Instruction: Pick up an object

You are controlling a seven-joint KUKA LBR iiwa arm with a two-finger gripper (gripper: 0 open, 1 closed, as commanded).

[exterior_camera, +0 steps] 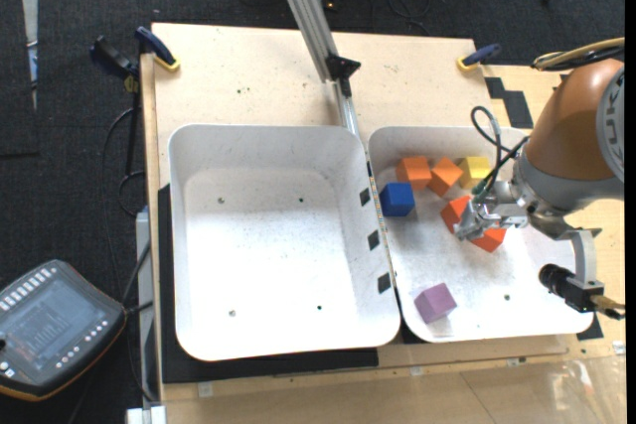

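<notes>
My gripper (478, 222) is low in the right bin (517, 313), reaching in from the right. It sits directly over a red block (484, 237), which shows on both sides of the gripper's tip. The gripper body hides where it meets the block. Just behind it lie a yellow block (477, 168) and two orange blocks (446, 177) (415, 171). A blue block (397, 200) rests near the bin's left wall. A purple block (435, 302) lies alone near the front.
The left bin (199, 154) stands beside the right one, their walls touching at the middle. A slanted metal pole (303, 0) runs from the back down to the bins' shared edge. A teach pendant (50, 328) lies off the bench at the lower left.
</notes>
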